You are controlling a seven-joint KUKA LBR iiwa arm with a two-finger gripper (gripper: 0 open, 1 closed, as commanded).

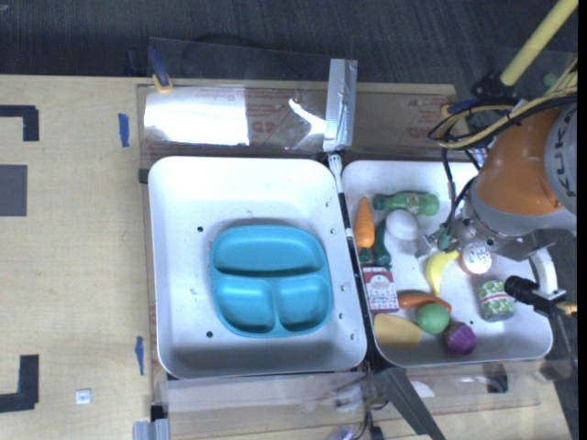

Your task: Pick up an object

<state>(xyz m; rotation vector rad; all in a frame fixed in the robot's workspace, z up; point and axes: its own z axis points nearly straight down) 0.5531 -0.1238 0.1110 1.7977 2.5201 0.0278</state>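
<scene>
The right bin (537,342) holds several toy foods. An orange carrot (365,223), a green vegetable (409,202) and a white egg-shaped piece (401,225) lie at its far left. A yellow piece (440,269) lies mid-bin. Along the near side are a red packet (379,289), a green ball (433,318), a purple piece (459,338) and a flat yellow piece (396,329). My gripper (447,236) is low in the right bin, just right of the white piece and above the yellow one. The wrist hides its tips.
The left bin (174,246) holds a blue three-compartment tray (271,278). A small green-and-white can (495,299) and a round white lid (476,259) lie under the arm at the right. Cables and a yellow pole (541,30) cross the far right corner.
</scene>
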